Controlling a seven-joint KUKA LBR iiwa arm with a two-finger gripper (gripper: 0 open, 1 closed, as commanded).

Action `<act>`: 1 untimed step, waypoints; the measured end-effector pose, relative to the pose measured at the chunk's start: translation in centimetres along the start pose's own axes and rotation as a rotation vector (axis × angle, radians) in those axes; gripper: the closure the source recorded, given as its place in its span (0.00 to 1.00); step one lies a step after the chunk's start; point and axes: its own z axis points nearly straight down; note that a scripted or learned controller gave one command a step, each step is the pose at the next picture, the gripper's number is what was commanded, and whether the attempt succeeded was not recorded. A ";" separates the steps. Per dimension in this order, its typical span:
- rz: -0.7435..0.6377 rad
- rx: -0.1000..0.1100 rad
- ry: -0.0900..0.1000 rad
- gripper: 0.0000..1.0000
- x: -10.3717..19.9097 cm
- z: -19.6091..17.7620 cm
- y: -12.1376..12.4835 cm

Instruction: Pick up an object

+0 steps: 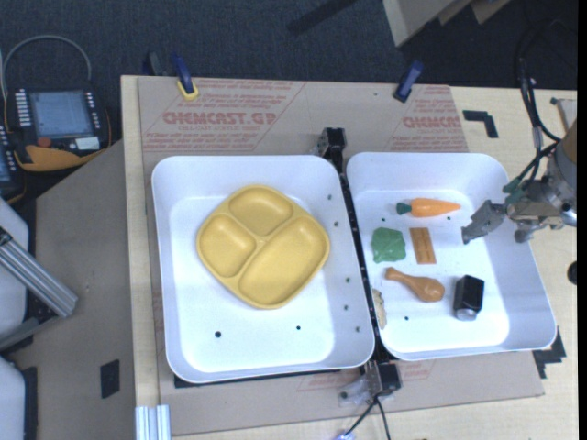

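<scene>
— Brown board covers your bench (pixel 275 122), with red lettering printed across its far side, and two shallow white bins sit on it side by side. What's in the left bin (pixel 179 246)?

— You've got a yellow divided plate (pixel 263 245) there, three compartments, lying flat near the middle of the bin. Nothing rests in its compartments.

— And the right bin (pixel 523 305)?

— That's where your candidates lie. A toy carrot (pixel 429 207) lies toward the far side, orange with a green end pointing left. Just below it you'll see a green piece (pixel 388 244) and, right beside that, a small tan rectangular block (pixel 422 245). Nearer you, a tan drumstick-shaped toy (pixel 415 284) lies at a slant, and to its right a small black object (pixel 469 296) stands apart from the others.

— Where's the gripper (pixel 500 220)?

— It's over the right bin's right side, reaching in from your right, level with the carrot but well clear of it. A dark finger points left and down toward the bin floor. Its jaws look spread apart, and you can see nothing between them.

— Anything else around the bench?

— A handheld control pendant (pixel 57 122) sits off the left edge.
</scene>
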 end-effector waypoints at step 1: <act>-0.003 -0.011 -0.003 0.00 0.0 -0.6 0.2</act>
